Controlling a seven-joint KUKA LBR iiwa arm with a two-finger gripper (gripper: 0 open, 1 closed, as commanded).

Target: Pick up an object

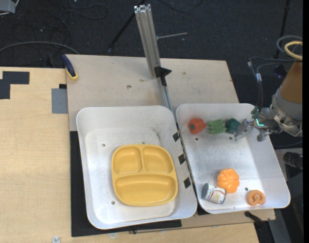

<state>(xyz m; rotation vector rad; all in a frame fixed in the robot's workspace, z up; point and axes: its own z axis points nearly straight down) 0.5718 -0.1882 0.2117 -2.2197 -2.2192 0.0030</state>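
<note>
The hand (244,129) sits low at the far right of the right bin (268,166), just beside a dark green toy (232,124); whether anything is between its parts I cannot tell. That toy touches a light green one (216,126), with a red tomato-like piece (196,126) near them. A close here risks pinching two toys together, or nudging the row away against the bin's wall.

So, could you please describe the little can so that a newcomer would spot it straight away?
Look in the right bin, down at its near edge. The can lies on its side at the near left corner, touching the orange pumpkin. It is the one white, labelled cylinder among coloured toy foods.
</note>
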